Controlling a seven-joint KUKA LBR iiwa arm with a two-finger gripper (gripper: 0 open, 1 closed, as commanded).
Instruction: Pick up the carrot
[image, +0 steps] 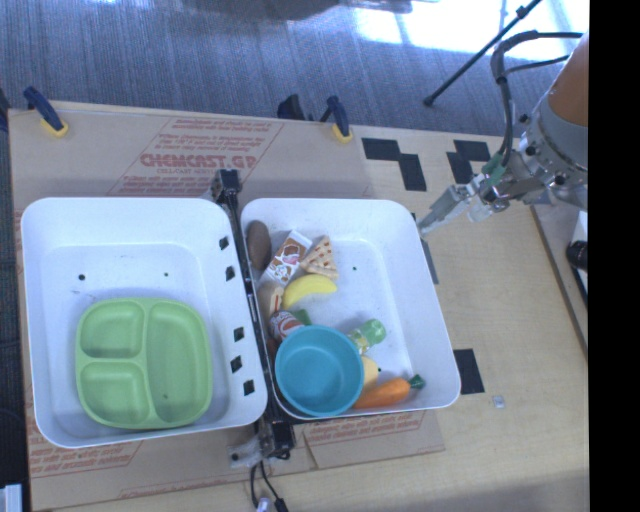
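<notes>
The carrot (386, 392) lay along the right bin's (425, 300) near edge, green top rightward, its tip behind the blue bowl (318, 372); the gripper's (432, 220) opening was unclear

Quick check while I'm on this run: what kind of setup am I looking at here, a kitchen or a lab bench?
Most likely a lab test bench, not a kitchen. Two white bins are clamped onto cardboard sheeting, the food looks like toys, such as the carrot and banana, and a tripod leg stands on carpet behind.
</notes>
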